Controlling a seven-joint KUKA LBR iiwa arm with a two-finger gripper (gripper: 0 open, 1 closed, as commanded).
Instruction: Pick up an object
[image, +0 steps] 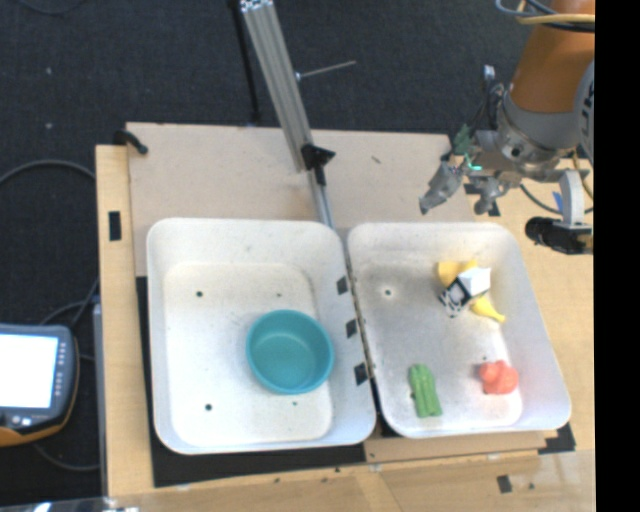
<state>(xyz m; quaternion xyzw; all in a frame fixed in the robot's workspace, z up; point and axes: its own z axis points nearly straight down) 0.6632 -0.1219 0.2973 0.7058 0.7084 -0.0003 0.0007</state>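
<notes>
Bins (165, 300): two; one teal bowl (290, 350).

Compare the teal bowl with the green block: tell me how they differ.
The teal bowl is round and open-topped; the green block is narrow and elongated. The bowl is clearly the larger of the two. The bowl sits in the left bin, the block in the right bin near its front edge. Both rest on a bin floor, away from the pincer.
</notes>
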